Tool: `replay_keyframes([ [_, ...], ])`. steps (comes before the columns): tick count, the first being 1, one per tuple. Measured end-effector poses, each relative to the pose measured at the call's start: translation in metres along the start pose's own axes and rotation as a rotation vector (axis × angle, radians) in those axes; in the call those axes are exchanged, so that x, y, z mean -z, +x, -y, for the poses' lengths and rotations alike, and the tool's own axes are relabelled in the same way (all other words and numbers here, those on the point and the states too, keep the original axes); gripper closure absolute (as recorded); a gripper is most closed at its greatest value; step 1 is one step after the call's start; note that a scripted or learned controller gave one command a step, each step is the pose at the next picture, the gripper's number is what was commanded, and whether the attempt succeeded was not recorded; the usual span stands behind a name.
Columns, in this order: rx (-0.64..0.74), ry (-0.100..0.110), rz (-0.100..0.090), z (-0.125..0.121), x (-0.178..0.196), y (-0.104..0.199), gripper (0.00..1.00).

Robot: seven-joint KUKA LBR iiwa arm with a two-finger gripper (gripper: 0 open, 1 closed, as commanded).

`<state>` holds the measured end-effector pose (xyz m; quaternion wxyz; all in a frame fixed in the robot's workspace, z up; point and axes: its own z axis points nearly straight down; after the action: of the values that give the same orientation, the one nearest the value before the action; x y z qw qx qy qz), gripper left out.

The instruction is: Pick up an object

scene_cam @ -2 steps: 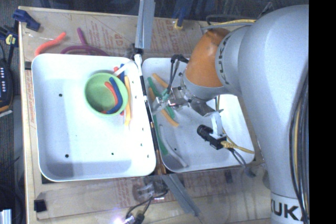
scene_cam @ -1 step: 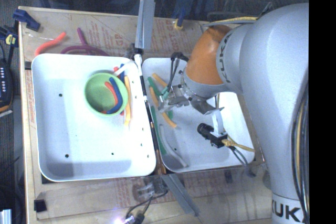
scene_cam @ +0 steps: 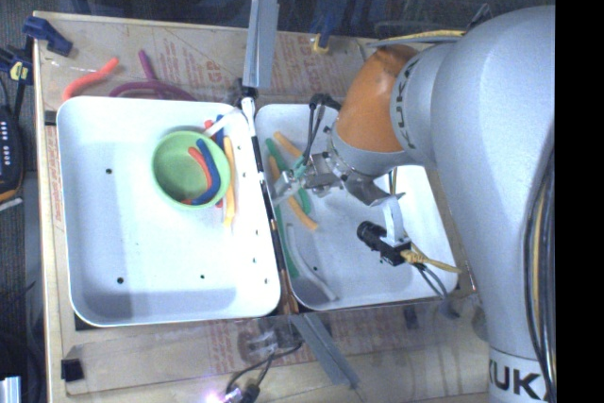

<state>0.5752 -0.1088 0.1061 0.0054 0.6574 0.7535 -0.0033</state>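
Claw (scene_cam: 300,176) is down in the right shallow white bin (scene_cam: 429,283), at its left side next to the divider between the bins. Can't tell from this angle how it's set; wrist and cabling cover most of it.

Candidate objects: a cluster of thin orange and green plastic sticks (scene_cam: 300,208) lying in the right bin's left part, directly under and just beside the claw. Long axes run roughly far-left to near-right, on a diagonal. Nearest stick looks to be touching or almost touching the claw tip, not clearly gripped.

Left shallow white bin (scene_cam: 94,269) holds a green round bowl (scene_cam: 184,170) with red, blue and yellow curved pieces (scene_cam: 209,167) along its right rim, well apart from the claw across the divider.

Judgement: the sticks are the target, so the closing direction should cross that diagonal. The bin wall close by could crowd the grasp.
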Motion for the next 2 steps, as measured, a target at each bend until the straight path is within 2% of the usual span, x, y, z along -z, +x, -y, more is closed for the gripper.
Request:
replay_keyframes([
  [1, 0.004, 0.001, -0.002, -0.0003, 0.0095, 0.001, 1.0],
  [2, 0.004, 0.001, -0.001, -0.0003, 0.0094, 0.0011, 0.0],
])
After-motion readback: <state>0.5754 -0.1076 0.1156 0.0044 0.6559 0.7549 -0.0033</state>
